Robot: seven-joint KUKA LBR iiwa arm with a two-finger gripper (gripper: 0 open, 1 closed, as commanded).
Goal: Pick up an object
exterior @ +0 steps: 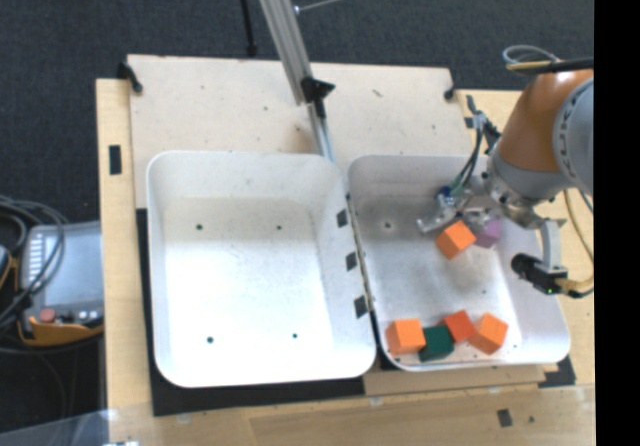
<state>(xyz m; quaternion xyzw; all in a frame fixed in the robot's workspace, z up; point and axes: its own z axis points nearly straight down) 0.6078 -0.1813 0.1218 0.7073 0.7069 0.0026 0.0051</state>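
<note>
Dark carpet surrounds a pale wooden bench (250, 99) that carries two shallow white bins side by side. Across the carpet at the left edge sits a grey box with cables (50, 279), and a slanted aluminium post (285, 34) rises from the back of the bench and meets it near the gap between the bins. Speckled marks dot the floor of the left bin (240, 264).

Reaching in from the right, the grey arm (545, 139) with its orange band bends down over the right bin (400, 199), its wrist above the bin's back-right part. The gripper (458, 226) hangs just below the wrist, and an orange cube (456, 239) sits right at its tip; the cube appears to be caught between the fingers, though the slant of the view makes the grip hard to confirm. Something small and pale purple (488, 232) shows just beside the cube, on its right; what it is cannot be made out.

Along the front wall of the right bin four blocks lie in a tight row: an orange block (405, 335) at the left, a dark green block (437, 342) touching it, a red-orange block (460, 326) next, and another orange block (489, 332) at the right end. Between this row and the gripper the bin floor is open, as is its left half beside the dividing wall.
</note>
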